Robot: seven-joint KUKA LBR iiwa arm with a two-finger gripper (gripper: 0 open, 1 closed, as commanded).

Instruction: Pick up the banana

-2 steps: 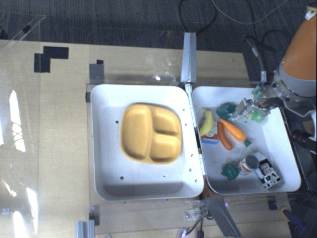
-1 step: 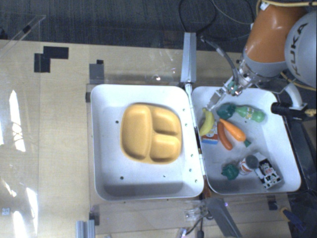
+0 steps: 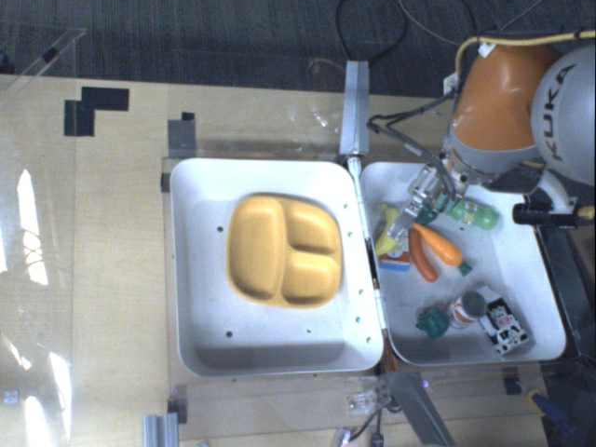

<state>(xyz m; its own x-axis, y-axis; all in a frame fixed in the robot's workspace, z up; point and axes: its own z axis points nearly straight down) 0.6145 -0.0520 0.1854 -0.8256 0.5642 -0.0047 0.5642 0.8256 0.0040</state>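
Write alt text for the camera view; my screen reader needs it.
A grey arm's two-finger gripper hangs over the right white bin, above a yellow banana, an orange carrot and a green bottle. The left white bin holds a yellow three-compartment plastic tray.

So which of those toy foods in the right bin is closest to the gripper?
The banana, yellow, by the bin's left wall, at the gripper. The carrot and green bottle lie further right.

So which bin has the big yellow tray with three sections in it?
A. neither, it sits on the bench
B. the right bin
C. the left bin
C: the yellow three-section tray lies in the middle of the left bin, while the right bin holds the carrot and other small things.
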